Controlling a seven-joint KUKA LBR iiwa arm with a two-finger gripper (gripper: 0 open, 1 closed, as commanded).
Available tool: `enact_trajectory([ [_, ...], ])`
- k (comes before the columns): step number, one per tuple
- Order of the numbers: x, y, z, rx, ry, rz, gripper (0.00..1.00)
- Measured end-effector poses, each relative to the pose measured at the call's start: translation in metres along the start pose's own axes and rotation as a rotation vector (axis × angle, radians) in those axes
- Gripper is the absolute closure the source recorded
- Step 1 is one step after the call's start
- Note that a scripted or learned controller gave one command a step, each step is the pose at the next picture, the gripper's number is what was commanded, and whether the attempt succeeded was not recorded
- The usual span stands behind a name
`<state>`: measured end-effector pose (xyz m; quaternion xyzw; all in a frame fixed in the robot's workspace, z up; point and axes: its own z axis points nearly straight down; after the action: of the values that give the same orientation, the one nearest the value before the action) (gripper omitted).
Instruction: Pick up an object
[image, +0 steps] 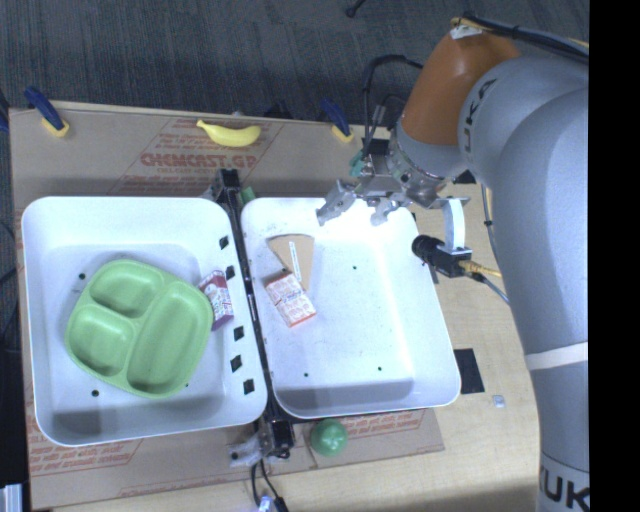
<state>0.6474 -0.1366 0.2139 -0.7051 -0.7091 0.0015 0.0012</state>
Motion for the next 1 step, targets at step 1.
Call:
enact_trajectory([
  [1,-0.0081,-0.0682,0.1135,-0.002,0.001,0.001,0.00],
])
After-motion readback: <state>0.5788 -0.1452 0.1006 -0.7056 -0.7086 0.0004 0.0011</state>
